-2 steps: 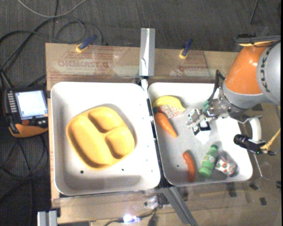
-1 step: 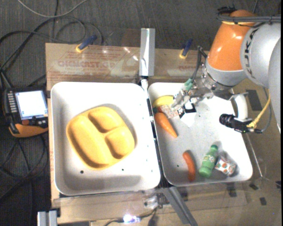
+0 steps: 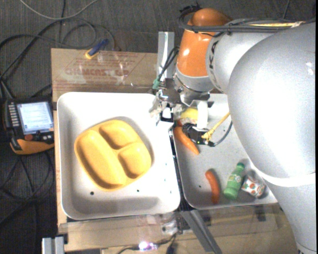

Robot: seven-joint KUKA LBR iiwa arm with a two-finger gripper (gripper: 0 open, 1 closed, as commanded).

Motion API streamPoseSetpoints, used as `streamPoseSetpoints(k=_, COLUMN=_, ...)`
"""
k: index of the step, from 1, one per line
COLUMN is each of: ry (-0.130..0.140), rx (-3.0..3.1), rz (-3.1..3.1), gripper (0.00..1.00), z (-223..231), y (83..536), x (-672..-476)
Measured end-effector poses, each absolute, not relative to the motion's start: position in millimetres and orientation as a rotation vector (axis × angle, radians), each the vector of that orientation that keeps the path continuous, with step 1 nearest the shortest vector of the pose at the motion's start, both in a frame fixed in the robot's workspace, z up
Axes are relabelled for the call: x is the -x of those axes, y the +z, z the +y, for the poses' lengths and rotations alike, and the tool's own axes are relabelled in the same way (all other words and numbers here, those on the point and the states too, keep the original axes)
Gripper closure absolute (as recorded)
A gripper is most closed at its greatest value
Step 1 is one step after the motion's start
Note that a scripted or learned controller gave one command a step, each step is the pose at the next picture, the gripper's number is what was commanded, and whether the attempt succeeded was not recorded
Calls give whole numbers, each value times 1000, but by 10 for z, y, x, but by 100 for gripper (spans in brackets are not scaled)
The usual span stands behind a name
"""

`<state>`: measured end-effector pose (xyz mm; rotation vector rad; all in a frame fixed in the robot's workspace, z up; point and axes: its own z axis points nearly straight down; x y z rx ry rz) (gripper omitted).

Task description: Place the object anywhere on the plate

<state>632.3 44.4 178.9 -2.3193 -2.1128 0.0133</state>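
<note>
Nearest to the camera, in the right bin [image 3: 199,168], lie three small things close together: a red sausage-shaped piece [image 3: 213,186], a green bottle [image 3: 233,181] and a small red and white can [image 3: 253,187]. A little further in the same bin is an orange carrot [image 3: 187,141], lying at a slant close to the wall between the two bins. I judge that the carrot is the task's thing, because it is the nearest one to the end effector [image 3: 163,109].

On the same level, the left bin [image 3: 69,115] holds the yellow plate [image 3: 103,157] with three compartments, and nothing lies on it.

Behind the carrot the end effector hangs over the dividing wall, near the far corner of the bins. I cannot tell whether it is wide or narrow, and I cannot tell whether the upper end of the carrot touches it. A small yellow thing sits beside the wrist, too unclear to name.

The carrot looks like a light toy with a smooth, probably slippery skin, stiff and tapering. It would be safest to take it across the thicker half, where it cannot slide out toward the tip.

Farthest away, a cardboard sheet [image 3: 100,70] lies on the surface behind the left bin.
</note>
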Motion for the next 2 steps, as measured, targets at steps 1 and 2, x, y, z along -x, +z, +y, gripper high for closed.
streamPoseSetpoints(k=1, ry=12, rx=2052, rz=-2373, gripper=100, z=556, y=1796, x=-5836)
streamPoseSetpoints(k=2, ry=11, rx=1860, rz=-2527, gripper=100, z=896, y=1797, x=-5823)
